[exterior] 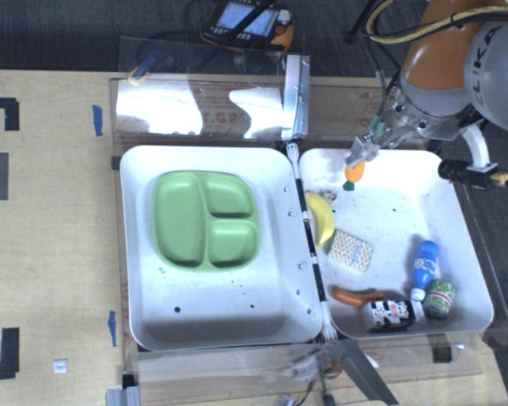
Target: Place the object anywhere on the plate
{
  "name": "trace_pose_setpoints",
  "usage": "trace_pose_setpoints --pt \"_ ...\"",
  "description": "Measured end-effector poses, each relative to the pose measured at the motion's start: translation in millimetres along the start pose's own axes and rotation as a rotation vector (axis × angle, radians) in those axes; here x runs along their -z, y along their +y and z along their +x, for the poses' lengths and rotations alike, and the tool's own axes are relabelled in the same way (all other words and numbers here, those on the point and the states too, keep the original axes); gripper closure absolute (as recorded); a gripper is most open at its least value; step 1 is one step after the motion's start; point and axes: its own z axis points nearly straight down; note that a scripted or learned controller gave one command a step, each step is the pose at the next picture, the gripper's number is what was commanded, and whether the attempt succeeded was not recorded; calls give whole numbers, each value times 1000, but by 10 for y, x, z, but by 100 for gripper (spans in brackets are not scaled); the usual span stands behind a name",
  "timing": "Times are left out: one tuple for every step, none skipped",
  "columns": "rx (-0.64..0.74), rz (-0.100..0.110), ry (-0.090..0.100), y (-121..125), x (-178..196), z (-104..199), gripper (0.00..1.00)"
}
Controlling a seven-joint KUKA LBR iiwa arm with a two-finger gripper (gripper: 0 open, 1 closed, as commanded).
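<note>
A green divided plate [205, 218] lies in the left bin [152, 311]. My gripper [359, 156] hangs over the far left corner of the right bin [466, 227], well to the right of the plate. A small orange toy carrot [354, 172] with a green tip sits at its fingertips, and the gripper is shut on its upper end. The carrot hangs downward, close to the divider between the bins.
The right bin holds a banana [322, 216], a patterned packet [352, 250], a blue bottle [423, 266], a green can [441, 299], a sausage [354, 295] and a black-and-white toy [390, 313]. A metal divider [309, 244] separates the bins.
</note>
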Motion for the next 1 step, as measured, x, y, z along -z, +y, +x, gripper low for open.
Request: trace_pose_setpoints --pt "38 4 2 187 -139 806 100"
